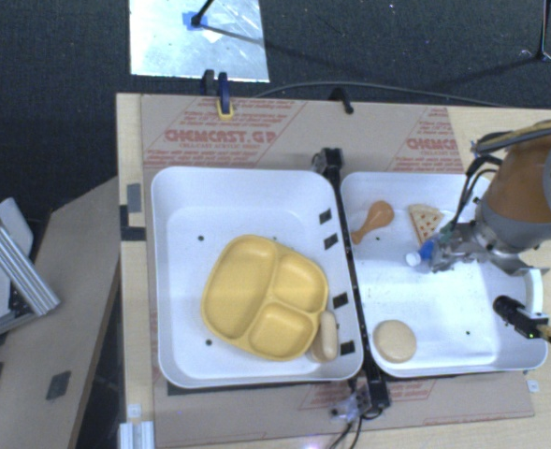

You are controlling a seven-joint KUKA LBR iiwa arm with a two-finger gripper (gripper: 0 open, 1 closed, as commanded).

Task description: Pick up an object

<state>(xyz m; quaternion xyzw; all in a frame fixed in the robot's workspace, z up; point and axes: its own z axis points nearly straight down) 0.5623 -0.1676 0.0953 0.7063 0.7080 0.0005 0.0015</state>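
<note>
A small blue and white object lay in the right bin, touching the tip of the hand, which reached in low from the right. Whether the hand was apart, together or clamped on the object could not be told. Relative to that blue object, a tan waffle wedge lay just behind, a wooden spoon-shaped piece behind and left, and a round bun nearer the front. The left bin on the desk held a yellow divided tray with a pale roll at its front corner.
</note>
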